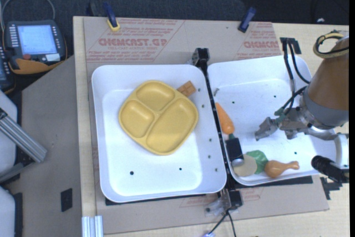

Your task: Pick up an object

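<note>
Grey tool (265, 129) is hanging over the right bin (249, 77), grip state impossible to tell, well placed for the toy drumstick (280, 166) and carrot (224, 117) lying nearby in that bin.

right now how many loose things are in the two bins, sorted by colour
yellow: 1, the divided tray in the left bin
brown: 1, a small block at the tray's edge
orange: 1, the carrot in the right bin
black: 1, a small item
green: 1, a round piece
beige: 1, a disc
tan: 1, a drumstick
total: 7
</note>
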Tool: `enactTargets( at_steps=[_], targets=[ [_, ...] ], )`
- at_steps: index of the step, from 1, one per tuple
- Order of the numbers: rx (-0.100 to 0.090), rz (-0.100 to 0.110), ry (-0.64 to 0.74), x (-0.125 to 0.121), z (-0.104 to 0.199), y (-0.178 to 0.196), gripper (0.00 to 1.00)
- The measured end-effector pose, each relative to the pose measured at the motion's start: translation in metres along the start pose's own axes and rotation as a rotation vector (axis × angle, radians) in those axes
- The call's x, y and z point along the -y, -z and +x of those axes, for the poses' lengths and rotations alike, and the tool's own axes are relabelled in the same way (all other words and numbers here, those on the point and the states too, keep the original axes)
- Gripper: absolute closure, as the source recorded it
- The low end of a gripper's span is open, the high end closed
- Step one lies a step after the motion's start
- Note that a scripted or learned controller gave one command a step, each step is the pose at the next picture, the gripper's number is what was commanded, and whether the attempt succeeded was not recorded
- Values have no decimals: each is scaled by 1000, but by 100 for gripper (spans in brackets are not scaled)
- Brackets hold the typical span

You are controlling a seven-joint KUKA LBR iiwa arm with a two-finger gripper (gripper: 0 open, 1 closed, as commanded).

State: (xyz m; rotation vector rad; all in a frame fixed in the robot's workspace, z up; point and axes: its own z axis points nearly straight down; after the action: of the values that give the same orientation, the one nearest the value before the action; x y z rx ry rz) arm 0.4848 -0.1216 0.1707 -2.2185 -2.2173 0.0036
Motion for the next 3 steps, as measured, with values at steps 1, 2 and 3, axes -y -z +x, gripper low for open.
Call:
enactTargets(
  at_steps=[1, 2, 3],
  targets=[
    [0, 0, 0, -8, -4, -48, 0],
    [3, -6, -1, -8, -4, -35, 100],
    [4, -12, 1, -15, -12, 23, 100]
  ],
)
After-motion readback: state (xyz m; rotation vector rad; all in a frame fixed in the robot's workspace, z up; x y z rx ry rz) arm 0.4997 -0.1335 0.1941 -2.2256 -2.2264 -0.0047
